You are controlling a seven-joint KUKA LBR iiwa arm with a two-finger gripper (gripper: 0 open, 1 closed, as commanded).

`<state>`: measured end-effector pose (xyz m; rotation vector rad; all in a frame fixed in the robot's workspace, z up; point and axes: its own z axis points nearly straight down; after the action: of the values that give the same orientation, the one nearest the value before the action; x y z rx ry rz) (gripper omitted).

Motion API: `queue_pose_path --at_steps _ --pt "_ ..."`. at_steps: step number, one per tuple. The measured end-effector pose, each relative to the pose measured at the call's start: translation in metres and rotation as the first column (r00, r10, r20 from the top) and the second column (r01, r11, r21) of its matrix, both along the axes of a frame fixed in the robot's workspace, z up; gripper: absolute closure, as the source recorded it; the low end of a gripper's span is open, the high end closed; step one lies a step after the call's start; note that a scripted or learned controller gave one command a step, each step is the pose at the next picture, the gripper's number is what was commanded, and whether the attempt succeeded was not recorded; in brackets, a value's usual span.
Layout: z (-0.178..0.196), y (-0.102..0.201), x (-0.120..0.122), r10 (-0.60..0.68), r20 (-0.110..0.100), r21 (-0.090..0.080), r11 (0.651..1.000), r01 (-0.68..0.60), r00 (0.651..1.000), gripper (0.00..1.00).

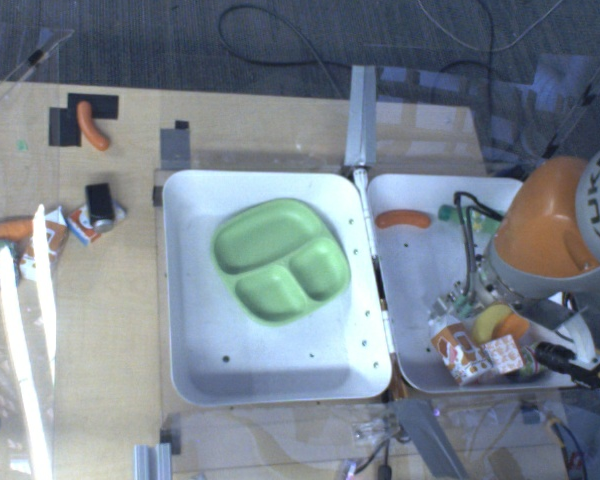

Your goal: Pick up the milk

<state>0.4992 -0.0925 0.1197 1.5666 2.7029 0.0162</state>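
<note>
The milk (473,354) is a small orange-and-white carton lying on its side near the front of the right bin (420,268). My gripper (466,303) hangs low in that bin, just above and behind the carton, at the end of the grey arm with the orange band (548,230). The arm's bulk covers the bin's right part. From this slant I cannot see whether the gripper touches the carton.
A yellow piece (492,319) and an orange piece (516,326) lie against the carton. An orange sausage (404,219) and a green item (450,211) sit at the bin's back. The left bin (195,368) holds a green divided plate (280,258). Loose toys lie on the bench at left.
</note>
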Motion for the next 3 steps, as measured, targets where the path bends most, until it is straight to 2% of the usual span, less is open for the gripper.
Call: queue_pose_path --at_steps 1,2,3 --pt "0.0 0.0 0.0 -0.001 -0.001 0.0 1.0 0.001 1.0 0.0" --pt "-0.03 0.0 -0.007 0.121 -0.005 -0.003 0.993 -0.121 0.993 0.0" --pt "-0.018 0.005 -0.001 0.128 0.011 -0.004 0.992 -0.128 0.992 1.0"
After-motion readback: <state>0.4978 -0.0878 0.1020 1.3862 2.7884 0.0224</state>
